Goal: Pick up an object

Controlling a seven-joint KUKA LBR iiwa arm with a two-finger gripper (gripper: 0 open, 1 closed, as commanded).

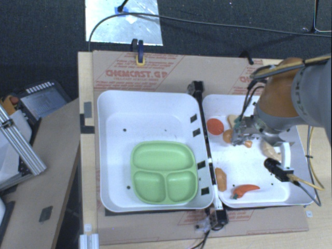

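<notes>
Chilli pepper [245, 190] by the right bin's [259, 200] near edge; grasp step in hand.
I hang my gripper [239, 135] low at that bin's middle, over small orange pieces [229, 136] beside a red tomato [215, 125]. Grip state: I cannot tell. Next move calls for closing on one piece, then a straight lift.

1. The bench is lit evenly from overhead; the two white bins [155, 113] are rendered bright but not blown out.
2. Strong glare is seen on the metal sheet [124, 14] behind the bins.
3. Soft shadow is cast beneath the arm [295, 95], right of the bins.
4. Mild softness is noted throughout.
</notes>
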